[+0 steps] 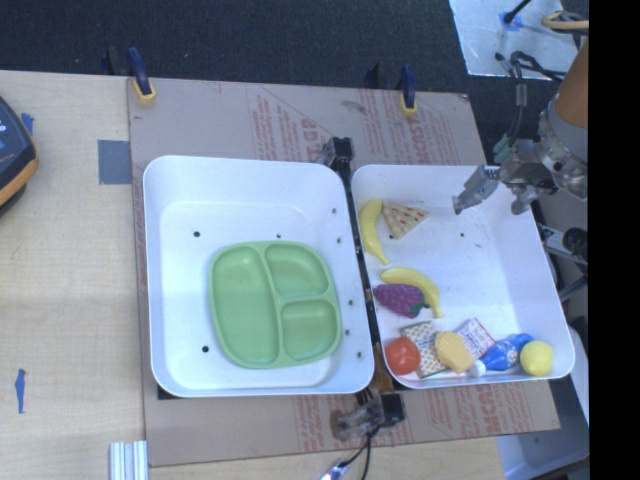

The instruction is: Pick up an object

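The right bin (500, 268) holds two yellow bananas (371, 230) (415, 283), a sandwich wedge (403, 218), a purple grape bunch (399, 298), a red tomato (402, 356), a cracker (424, 346), a yellow-orange piece (452, 351), a small red-and-white packet (476, 336), a blue item (507, 353) and a lemon (537, 358). My gripper (495, 195) hangs open above the bin's upper right part, its two fingers spread, one finger (473, 194) toward the sandwich wedge. Nothing is between the fingers.
The left bin (180, 218) carries a green divided plate (274, 303). Blue clamps (140, 73) (407, 86) pin the cardboard at the back. A dark device (12, 153) lies at the far left of the bench.
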### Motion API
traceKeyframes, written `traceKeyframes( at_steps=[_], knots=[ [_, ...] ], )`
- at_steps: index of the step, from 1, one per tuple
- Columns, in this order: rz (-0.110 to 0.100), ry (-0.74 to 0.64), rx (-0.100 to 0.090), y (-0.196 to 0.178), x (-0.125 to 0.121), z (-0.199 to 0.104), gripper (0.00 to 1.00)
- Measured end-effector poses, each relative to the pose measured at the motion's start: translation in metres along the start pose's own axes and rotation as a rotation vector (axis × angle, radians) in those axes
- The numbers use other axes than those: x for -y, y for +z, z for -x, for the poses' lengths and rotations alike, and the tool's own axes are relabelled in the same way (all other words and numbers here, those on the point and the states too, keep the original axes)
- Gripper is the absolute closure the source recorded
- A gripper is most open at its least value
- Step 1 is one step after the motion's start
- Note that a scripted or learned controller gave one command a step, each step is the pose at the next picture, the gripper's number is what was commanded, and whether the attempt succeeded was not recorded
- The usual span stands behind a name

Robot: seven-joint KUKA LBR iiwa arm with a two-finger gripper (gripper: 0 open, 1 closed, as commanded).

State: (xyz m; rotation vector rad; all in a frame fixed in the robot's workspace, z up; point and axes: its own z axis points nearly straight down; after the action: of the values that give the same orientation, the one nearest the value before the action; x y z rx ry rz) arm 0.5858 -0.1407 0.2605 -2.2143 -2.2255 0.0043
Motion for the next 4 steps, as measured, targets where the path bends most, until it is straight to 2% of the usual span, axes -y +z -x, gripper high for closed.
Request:
traceKeyframes(
  at_steps=[1, 2, 4],
  knots=[
    [-0.004, -0.001, 0.000, 0.124, -0.050, -0.044, 0.00],
    [-0.001, -0.003, 0.002, 0.169, -0.071, -0.036, 0.00],
    [-0.002, 0.001, 0.005, 0.168, -0.071, -0.044, 0.00]
  ],
)
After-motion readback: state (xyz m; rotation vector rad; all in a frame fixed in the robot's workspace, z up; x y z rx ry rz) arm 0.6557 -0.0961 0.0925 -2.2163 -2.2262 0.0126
